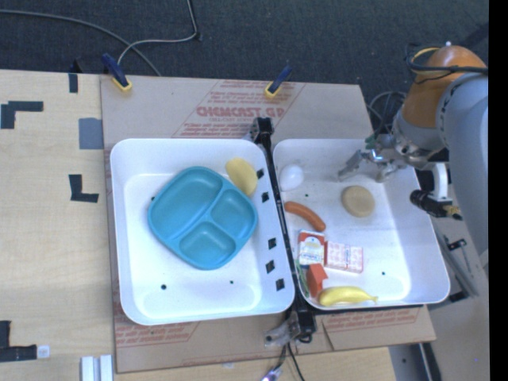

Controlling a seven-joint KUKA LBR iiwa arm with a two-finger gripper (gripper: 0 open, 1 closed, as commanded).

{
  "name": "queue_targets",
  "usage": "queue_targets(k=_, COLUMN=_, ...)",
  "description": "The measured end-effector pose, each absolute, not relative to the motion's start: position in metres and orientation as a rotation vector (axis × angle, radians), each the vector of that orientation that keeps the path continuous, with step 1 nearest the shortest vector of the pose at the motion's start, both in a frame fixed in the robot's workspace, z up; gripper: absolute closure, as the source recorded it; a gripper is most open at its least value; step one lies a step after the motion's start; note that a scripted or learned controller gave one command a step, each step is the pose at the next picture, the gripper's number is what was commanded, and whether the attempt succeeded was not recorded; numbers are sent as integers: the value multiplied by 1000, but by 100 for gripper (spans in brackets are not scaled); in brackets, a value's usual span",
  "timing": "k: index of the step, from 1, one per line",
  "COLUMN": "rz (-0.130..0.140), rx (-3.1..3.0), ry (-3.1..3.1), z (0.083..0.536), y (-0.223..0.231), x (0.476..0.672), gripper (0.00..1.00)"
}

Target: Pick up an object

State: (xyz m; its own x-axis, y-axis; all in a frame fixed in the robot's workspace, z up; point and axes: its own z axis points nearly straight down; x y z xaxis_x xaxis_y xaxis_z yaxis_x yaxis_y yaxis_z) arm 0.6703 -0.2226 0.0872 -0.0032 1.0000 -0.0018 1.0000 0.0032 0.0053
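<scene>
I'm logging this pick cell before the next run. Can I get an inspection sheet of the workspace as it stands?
Surface: two white bins, left bin, right bin, on cardboard.
Job's things: right bin holds tan round item, sausage, white egg, banana, small cartons.
Clutter: blue divided plate and lemon in left bin.
Grippers: pincer over right bin, holding nothing.
Cables: grey cable behind.
Surroundings: blue-yellow clamps.

Bright, even overhead light — the white bins (127, 236) nearly wash out, with soft shadows along their inner walls. The blue tray (203, 217) casts a faint shadow toward 7 o'clock. Focus is slightly soft throughout — the dark floor at 12 o'clock looks grainy.
</scene>
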Motion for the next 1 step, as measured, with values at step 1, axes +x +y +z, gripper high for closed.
queue_targets(k=1, rz=2, rx=2217, ry=2221, z=87, y=-175, x=626, gripper=0)
